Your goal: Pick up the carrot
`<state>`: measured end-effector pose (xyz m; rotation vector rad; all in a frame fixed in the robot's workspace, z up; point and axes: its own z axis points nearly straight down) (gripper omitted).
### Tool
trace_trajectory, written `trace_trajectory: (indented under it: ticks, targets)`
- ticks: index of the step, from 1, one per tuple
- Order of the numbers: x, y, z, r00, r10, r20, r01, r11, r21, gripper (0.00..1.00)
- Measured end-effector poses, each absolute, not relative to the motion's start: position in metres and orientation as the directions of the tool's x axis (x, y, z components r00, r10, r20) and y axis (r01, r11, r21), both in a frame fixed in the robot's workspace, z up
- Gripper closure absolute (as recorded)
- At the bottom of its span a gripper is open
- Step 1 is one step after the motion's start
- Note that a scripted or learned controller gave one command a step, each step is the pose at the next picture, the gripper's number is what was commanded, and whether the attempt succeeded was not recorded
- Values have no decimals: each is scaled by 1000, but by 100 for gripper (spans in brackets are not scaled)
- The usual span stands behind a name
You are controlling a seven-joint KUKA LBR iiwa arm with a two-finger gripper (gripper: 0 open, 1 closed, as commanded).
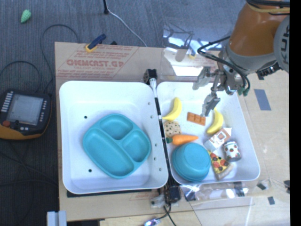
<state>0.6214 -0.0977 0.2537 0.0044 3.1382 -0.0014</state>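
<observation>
Grey carpet all round, then the counter (pixel 94 62) with its two white bins. Going left to right: the left bin (pixel 75 93) has a teal divided plate (pixel 116 145), well off to the side of my jaws (pixel 210 105). In the right bin (pixel 249 149), the carrot (pixel 184 138) sits below and a bit left of the jaws, long axis running across, tip toward the right, between a cookie (pixel 172 127) and a teal bowl (pixel 190 161). An orange wafer (pixel 196 118) lies between it and me. Jaws hang apart, nothing in them, hovering by a banana (pixel 216 122). My arm reaches in from the right, wrist pointing down. I reckon I need to shift down-left and turn to pinch across it.
</observation>
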Motion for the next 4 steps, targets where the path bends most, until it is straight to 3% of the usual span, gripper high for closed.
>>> trace_trajectory:
  ticks: [1,2,3,4]
  targets:
    - [597,-94,125,-993,-116,-3,-116,993,0,0]
    - [627,-121,92,-999,-39,-10,-39,999,1,0]
    - [575,-100,92,-994,104,-21,104,995,1,0]
    - [631,-97,91,-968,252,1,252,968,-1,0]
